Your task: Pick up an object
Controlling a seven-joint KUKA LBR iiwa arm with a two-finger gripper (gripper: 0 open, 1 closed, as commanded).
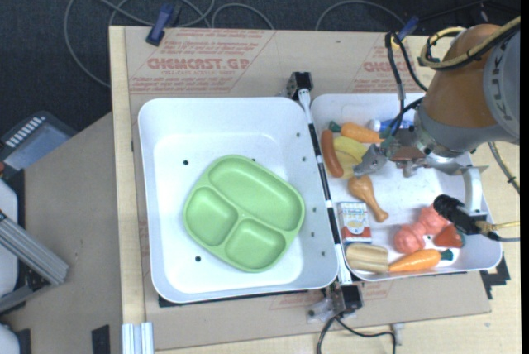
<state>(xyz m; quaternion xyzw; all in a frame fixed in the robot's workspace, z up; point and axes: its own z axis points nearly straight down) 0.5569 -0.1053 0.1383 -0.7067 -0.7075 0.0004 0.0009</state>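
The right bin (488, 257) holds several toy foods. A red sausage (331, 152), a yellow piece (350, 148) and an orange carrot (360, 131) lie at its far left. A brown drumstick (369, 196) lies in the middle, with a small printed carton (355, 218) below it. A bread roll (368, 257), a second carrot (416, 262) and pink and red pieces (420, 230) sit along the near side. My gripper (387, 165) hangs low over the bin's middle, just right of the yellow piece and above the drumstick. Its fingers stand open with nothing between them.
The left bin (157, 137) holds a green divided plate (244, 212). A black clip (299, 83) sits at the far end of the divider between the bins. A dark part with a white bracket (463, 208) hangs over the right bin's right side. Cables lie on the floor beyond the bench.
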